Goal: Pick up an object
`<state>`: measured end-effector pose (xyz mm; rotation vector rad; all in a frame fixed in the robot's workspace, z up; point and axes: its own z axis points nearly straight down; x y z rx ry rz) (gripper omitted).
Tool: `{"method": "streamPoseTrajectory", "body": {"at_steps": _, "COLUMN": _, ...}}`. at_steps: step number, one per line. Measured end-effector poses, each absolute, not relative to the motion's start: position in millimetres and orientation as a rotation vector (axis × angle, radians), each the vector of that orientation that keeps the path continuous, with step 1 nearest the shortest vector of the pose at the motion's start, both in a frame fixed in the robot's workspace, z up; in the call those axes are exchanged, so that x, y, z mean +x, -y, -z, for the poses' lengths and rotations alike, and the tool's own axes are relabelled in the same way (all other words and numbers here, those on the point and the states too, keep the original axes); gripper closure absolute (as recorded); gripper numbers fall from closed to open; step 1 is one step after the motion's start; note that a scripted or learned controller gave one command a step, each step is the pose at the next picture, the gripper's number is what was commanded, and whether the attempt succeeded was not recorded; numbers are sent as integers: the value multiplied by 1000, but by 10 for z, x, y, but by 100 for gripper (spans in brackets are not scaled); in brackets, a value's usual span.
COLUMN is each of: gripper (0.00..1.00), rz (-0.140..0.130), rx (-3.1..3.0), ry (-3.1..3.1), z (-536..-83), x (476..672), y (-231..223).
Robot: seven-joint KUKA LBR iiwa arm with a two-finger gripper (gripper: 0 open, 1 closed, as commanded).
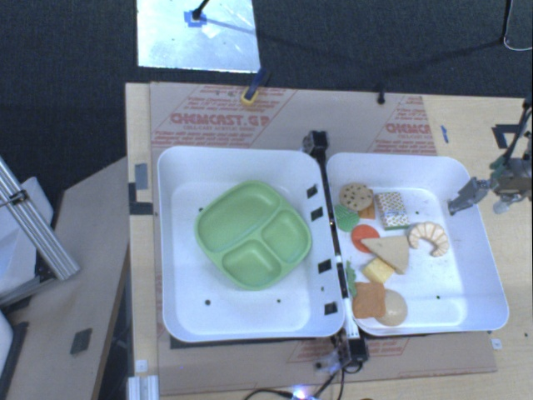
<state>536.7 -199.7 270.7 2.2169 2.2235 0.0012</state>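
Gripper [471, 193] at right rim of right bin [479, 261], above bin wall — whether clenched or released, cannot tell; nothing seen in its grasp. Food toys clustered in left half of right bin: cookie [356, 196] top, patterned block [393, 209] beside it, croissant [430, 238] nearest gripper yet apart from it, red disc [363, 235], cheese wedge [388, 252], toast slice [369, 300] at bottom. Left bin [179, 311] holds green divided plate [252, 234] — centred, flat.

A robotics lab: taped bench [466, 115], white bins [179, 223], aluminium framing [33, 232], cabling [441, 52].
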Motion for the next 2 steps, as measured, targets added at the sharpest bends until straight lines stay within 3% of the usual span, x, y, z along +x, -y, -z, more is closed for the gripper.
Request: {"method": "streamPoseTrajectory", "body": {"at_steps": 2, "gripper": 0, "rz": 1, "rx": 2221, "ry": -2224, "z": -1657, "x": 5447, "y": 1980}}
